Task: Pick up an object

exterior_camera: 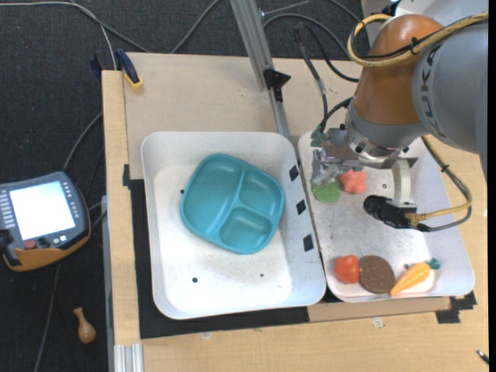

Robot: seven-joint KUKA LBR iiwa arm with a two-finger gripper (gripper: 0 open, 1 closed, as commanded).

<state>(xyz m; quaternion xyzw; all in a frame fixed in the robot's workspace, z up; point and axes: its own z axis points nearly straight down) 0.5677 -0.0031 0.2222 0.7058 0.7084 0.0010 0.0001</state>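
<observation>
Hovering gripper [328,173] low in the right bin [446,242], can't tell its grip from up here | green toy [327,192] just under it at 6 o'clock, pink toy [354,181] touching at 3 o'clock | tomato [347,268], brown patty [376,273], carrot [413,277] well apart at 5 o'clock | teal divided plate [232,202] in left bin [167,208]

Wooden bench [201,91] bears two white bins [167,285].

Left bin [167,285]: teal divided plate [232,202], tilted, near the bin's centre. Right bin [453,262]: end effector [327,170] low at its far-left corner, just over a green piece [328,193] and beside a pink piece [355,181]. Near edge: tomato [347,268], brown disc [376,273], carrot [412,277], side by side.
</observation>
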